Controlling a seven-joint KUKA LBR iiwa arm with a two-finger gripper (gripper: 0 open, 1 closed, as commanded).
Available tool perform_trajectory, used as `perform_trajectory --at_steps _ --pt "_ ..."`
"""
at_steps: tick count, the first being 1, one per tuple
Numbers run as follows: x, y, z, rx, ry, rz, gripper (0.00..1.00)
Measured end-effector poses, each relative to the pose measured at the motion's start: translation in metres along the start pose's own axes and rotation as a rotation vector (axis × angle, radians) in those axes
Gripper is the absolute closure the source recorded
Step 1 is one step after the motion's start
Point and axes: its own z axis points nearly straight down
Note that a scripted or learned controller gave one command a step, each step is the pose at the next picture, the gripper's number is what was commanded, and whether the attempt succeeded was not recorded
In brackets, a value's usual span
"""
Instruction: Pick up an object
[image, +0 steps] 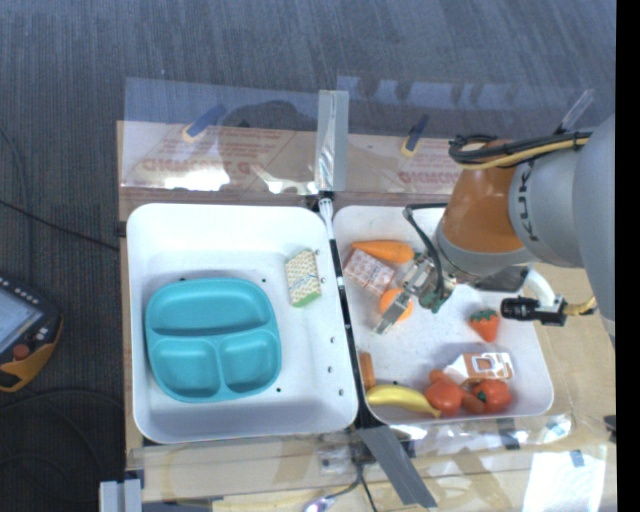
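My gripper (398, 304) is low over the left part of the right bin (530, 400), reaching in from the right under the orange band of the arm. A small orange piece (397, 302) sits between its two grey fingers (384, 323), and they look shut on it. Just above and to the left lie a carrot (380, 250) and a pink-and-white packet (364, 270), close to the gripper.
Also in the right bin are a red strawberry-like fruit (485, 325), a white carton (482, 364), red tomatoes (462, 395), a banana (400, 400) and an orange bit (366, 368). The left bin (180, 225) holds a teal divided plate (212, 335) and a sponge (302, 277).
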Motion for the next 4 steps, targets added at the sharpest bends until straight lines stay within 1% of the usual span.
perform_trajectory --at_steps 1,2,3,4 --pt "-0.020 0.026 0.001 0.000 0.005 0.082 0.00" --pt "0.006 0.003 0.000 -0.006 0.002 0.238 0.00" --pt "0.006 0.004 -0.010 -0.005 0.001 0.237 1.00" --pt "0.056 0.092 -0.110 0.007 0.014 0.336 1.00"
